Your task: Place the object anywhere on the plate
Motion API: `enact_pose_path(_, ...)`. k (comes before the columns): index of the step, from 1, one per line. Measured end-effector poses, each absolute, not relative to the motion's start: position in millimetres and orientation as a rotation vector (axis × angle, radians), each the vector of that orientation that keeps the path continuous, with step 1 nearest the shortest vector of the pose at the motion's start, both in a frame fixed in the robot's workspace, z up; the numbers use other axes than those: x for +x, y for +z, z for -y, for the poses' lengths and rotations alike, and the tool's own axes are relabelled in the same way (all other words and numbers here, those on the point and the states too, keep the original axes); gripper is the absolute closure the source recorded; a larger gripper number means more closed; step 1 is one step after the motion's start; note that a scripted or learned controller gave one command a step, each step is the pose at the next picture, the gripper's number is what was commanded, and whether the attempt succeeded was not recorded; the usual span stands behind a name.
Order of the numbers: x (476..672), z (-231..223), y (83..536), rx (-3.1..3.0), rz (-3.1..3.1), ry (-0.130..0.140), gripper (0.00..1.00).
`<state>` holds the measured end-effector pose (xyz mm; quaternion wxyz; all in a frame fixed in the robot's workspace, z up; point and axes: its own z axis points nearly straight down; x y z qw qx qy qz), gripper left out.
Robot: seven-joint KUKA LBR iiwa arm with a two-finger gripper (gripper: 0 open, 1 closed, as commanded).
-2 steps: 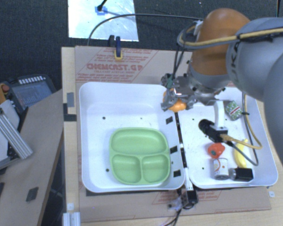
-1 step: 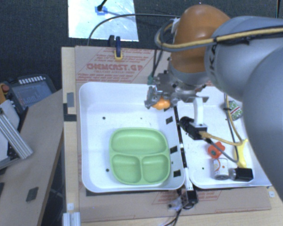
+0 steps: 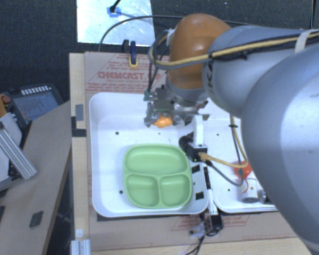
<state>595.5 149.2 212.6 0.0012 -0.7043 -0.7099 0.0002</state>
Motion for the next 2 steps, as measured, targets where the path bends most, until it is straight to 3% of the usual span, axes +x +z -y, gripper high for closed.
enact_pose_path(1,598.9,-148.2,214.5,-2.215,2.229,-0.001,1.0)
enact_pose_path(2,598.9,-148.1,214.5,-2.215,2.229,-0.001,0.0)
